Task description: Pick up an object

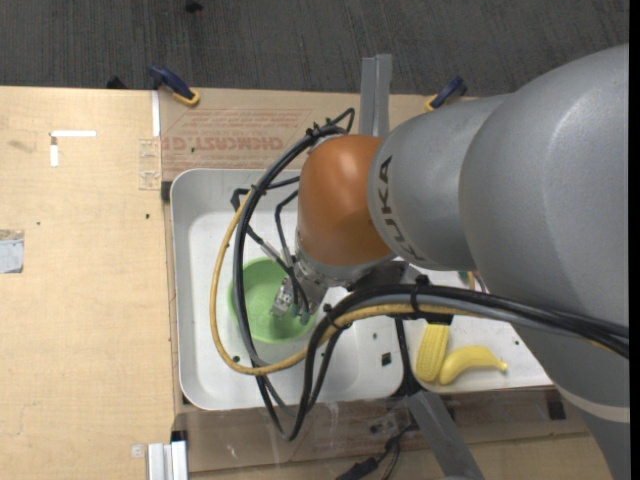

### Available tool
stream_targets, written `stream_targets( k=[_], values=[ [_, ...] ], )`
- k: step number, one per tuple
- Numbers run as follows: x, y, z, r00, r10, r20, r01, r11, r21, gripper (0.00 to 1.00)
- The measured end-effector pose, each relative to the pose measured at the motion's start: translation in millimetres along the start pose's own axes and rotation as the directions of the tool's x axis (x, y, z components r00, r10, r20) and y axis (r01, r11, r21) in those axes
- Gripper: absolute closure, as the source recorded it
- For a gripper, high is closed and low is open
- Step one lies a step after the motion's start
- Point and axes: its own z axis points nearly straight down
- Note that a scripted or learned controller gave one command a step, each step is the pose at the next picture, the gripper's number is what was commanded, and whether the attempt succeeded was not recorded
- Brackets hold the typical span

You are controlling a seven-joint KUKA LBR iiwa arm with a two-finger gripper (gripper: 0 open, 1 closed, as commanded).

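The grey arm reaches down into the left bin (190,268). Its gripper (291,303) sits low inside a green bowl (258,303), appearing to touch it; whether anything is gripped cannot be told. A corn cob (432,352) and banana (474,363) lie well apart, in the right bin.

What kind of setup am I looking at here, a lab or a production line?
Probably a robotics lab bench: a plywood bench top with clamps, a white bin holding toy items like a banana, and carpet beyond.
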Motion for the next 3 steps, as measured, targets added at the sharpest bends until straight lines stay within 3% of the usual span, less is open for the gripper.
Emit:
stream_targets(
  k=[1, 2, 3],
  values=[
    [-3, 22, -184, 0.998, -0.056, 0.003, 0.056, 0.998, -0.002, 1.0],
    [-27, 80, -20, 1.0, 0.023, 0.001, -0.023, 1.0, -0.001, 1.0],
    [-19, 20, -164, 0.989, -0.148, 0.004, 0.148, 0.989, -0.002, 1.0]
  ],
)
